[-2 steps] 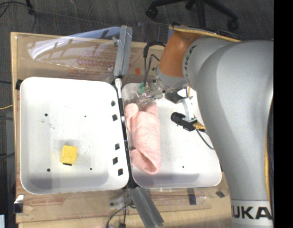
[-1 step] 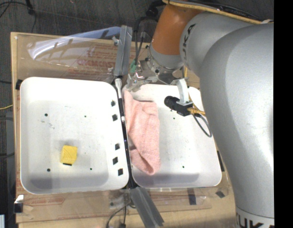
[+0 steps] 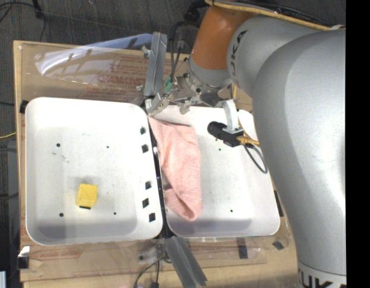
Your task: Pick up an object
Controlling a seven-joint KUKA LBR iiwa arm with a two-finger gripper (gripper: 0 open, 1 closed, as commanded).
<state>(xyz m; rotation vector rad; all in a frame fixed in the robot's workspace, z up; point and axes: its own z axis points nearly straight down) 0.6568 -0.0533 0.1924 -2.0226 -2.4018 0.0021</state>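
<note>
Fingers (image 3: 156, 105) pinch pink cloth (image 3: 182, 167) at right bin's (image 3: 256, 221) top-left corner.

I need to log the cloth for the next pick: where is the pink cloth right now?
The pink cloth lies in the right bin, along its left wall beside the divider, stretching from just below the gripper toward the near edge.
</note>
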